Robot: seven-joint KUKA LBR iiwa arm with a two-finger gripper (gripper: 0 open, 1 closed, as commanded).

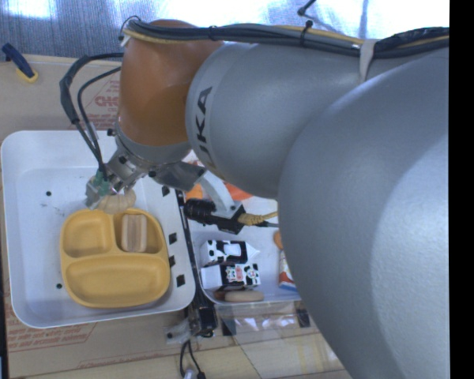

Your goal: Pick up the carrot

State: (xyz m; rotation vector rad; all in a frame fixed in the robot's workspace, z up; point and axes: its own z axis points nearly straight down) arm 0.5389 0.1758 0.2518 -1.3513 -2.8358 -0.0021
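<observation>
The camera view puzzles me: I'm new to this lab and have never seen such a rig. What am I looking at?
One camera sits fixed above the bench and looks down at a slant. The big grey shape is a robot arm reaching in from the right, close to the lens, with an orange band above its wrist. Its gripper is low over the left white bin, just above a pale lump. I cannot tell whether it holds anything.

That bin also holds a yellow divided plate with a tan block in one compartment. The right bin is mostly hidden by the arm. A black-and-white item shows there, and so does an orange piece, possibly the carrot.
</observation>
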